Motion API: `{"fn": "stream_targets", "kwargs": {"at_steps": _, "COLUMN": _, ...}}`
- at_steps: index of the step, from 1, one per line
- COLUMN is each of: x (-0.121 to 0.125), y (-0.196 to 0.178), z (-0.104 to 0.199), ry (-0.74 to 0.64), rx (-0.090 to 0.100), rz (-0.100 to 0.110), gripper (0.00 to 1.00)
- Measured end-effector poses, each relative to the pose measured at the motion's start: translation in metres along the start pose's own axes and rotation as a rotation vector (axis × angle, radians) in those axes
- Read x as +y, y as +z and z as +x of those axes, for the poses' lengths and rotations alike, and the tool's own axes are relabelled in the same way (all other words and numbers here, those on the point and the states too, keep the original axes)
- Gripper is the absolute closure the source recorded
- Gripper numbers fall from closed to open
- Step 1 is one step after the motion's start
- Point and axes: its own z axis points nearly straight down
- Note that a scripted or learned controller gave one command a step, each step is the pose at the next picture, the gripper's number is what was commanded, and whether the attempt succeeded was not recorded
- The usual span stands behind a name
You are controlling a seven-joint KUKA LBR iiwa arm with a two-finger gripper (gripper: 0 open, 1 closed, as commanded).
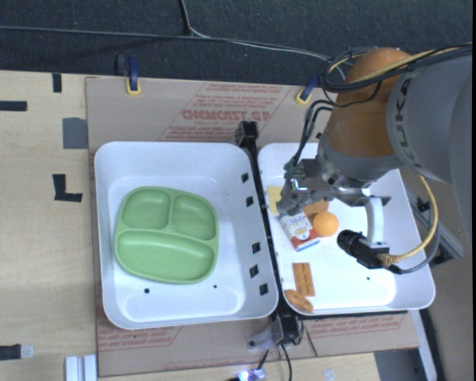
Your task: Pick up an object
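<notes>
Over the right bin (pixel 404 292), the gripper (pixel 295 197) hangs above a small carton (pixel 297 227), an orange ball (pixel 325 225) at its 3 o'clock. Whether it is spread or closed, I cannot tell. Crowded items risk a glancing, failed grasp.

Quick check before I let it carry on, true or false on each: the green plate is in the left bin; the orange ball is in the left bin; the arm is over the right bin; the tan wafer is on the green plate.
1. The green plate lies in the left bin. True.
2. The orange ball is in the left bin. False: it lies in the right bin.
3. The gripper is over the right bin. True.
4. The tan wafer sits on the green plate. False: it lies in the right bin, near its front edge.
</notes>
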Motion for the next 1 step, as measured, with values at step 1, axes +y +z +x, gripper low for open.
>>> {"fn": "stream_targets", "kwargs": {"at_steps": 1, "x": 0.0094, "y": 0.0004, "z": 0.0624, "ry": -0.003, "rx": 0.001, "rz": -0.002, "gripper": 1.0}}
